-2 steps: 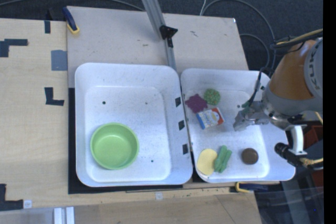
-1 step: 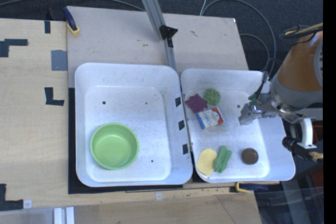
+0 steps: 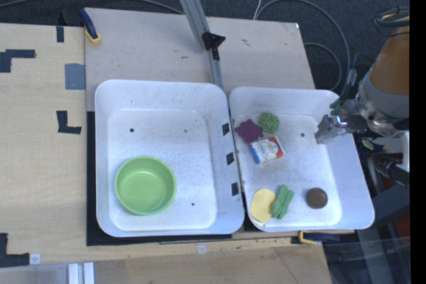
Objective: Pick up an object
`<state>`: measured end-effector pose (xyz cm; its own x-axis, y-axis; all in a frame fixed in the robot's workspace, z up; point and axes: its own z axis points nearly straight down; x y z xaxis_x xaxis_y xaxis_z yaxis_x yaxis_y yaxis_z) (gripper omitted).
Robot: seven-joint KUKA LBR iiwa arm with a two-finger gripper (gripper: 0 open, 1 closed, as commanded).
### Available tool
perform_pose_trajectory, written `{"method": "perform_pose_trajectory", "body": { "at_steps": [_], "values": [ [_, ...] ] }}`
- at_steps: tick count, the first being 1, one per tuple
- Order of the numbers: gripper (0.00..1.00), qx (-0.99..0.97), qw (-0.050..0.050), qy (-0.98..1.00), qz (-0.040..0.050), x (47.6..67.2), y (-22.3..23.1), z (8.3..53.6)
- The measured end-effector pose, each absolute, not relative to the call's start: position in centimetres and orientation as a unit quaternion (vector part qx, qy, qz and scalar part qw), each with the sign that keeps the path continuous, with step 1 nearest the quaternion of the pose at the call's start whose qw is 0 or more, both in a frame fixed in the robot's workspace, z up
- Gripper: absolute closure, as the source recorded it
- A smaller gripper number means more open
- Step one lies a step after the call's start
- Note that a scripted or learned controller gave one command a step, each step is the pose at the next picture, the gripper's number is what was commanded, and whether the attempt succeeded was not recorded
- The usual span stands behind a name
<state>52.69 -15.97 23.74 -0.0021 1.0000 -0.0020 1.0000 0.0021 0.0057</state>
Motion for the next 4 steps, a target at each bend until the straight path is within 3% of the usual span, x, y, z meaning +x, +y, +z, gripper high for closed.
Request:
{"method": "perform_pose_trajectory", "body": {
  "at_steps": [1,4],
  "values": [
    [1.00,0.706,0.002,0.708,0.0010,52.8,-16.0,28.4],
    [1.00,0.705,-0.001,0.709,-0.0004,55.8,0.7,26.7]
  ]
}}
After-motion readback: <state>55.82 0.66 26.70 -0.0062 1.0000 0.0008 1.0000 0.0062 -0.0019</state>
